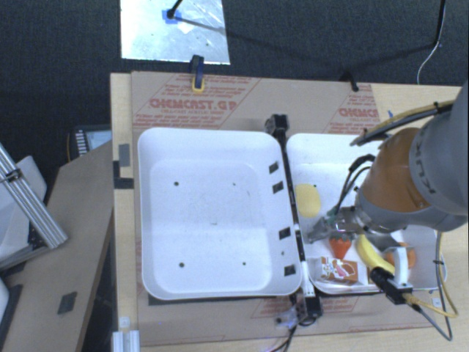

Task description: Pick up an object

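Observation:
My gripper (331, 229) is low inside the right bin (322, 156), under the grey arm and its orange band. Its metal parts sit just above an orange-red object (339, 246). A yellow round object (308, 199) lies to the gripper's upper left. A yellow banana (374, 256) lies to its right, and a flat orange and white packet (339, 270) rests near the bin's front edge. An orange and white item (402, 259) sits at the far right. The arm hides the bin's right half.
The left bin (212, 211) stands beside the right one, separated by a black clipped divider (287, 196). Cardboard sheeting (220, 101) lies under both bins. A shiny metal plate (174, 20) lies at the back. Cables trail at the front right.

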